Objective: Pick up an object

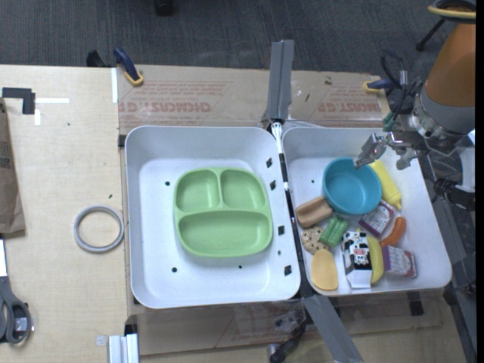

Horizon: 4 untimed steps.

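The right bin point(302, 169) holds a heap of toy items. A blue bowl point(352, 189) sits at its middle, with a yellow banana point(390, 184) just to its right. In front of the bowl lie a brown bread roll point(311, 211), a green piece point(333, 231), a cow-patterned carton point(356, 252) and a purple packet point(377, 219). My gripper point(386, 154) hangs over the bin's far right part, just above the bowl's back rim. Its fingers point(368, 152) stand apart with nothing between them.
A green divided plate point(223, 212) lies in the left bin point(144, 203). A grey tape ring point(99, 228) rests on the bench to the left. A flat yellow piece point(325, 269) and another packet point(400, 262) lie near the right bin's front wall.
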{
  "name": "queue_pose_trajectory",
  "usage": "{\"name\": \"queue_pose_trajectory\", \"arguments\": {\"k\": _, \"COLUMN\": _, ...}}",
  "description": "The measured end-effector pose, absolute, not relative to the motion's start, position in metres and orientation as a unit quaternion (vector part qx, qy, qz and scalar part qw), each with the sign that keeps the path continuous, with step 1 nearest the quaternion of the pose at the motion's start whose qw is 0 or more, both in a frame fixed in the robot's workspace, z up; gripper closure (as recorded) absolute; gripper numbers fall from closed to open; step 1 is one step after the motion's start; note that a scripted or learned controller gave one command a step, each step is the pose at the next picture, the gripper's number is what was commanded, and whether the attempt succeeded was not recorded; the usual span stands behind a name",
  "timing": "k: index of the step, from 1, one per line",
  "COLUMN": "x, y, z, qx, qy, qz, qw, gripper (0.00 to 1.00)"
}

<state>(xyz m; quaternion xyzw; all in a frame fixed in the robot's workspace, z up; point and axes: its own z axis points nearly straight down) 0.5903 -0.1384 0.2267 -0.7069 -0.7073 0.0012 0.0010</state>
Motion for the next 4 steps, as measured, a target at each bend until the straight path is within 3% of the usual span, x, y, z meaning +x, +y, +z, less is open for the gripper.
{"name": "queue_pose_trajectory", "arguments": {"k": 1, "x": 0.623, "y": -0.116, "z": 0.112, "qx": -0.601, "qy": -0.799, "qz": 0.0004, "qw": 0.0, "gripper": 0.0}}
{"name": "queue_pose_trajectory", "arguments": {"k": 2, "x": 0.661, "y": -0.133, "z": 0.104, "qx": -0.678, "qy": -0.735, "qz": -0.0014, "qw": -0.002, "gripper": 0.0}}
{"name": "queue_pose_trajectory", "arguments": {"k": 3, "x": 0.649, "y": -0.104, "z": 0.092, "qx": -0.686, "qy": -0.727, "qz": 0.0003, "qw": 0.0, "gripper": 0.0}}
{"name": "queue_pose_trajectory", "arguments": {"k": 4, "x": 0.651, "y": -0.097, "z": 0.105, "qx": -0.684, "qy": -0.73, "qz": -0.0041, "qw": 0.002, "gripper": 1.0}}
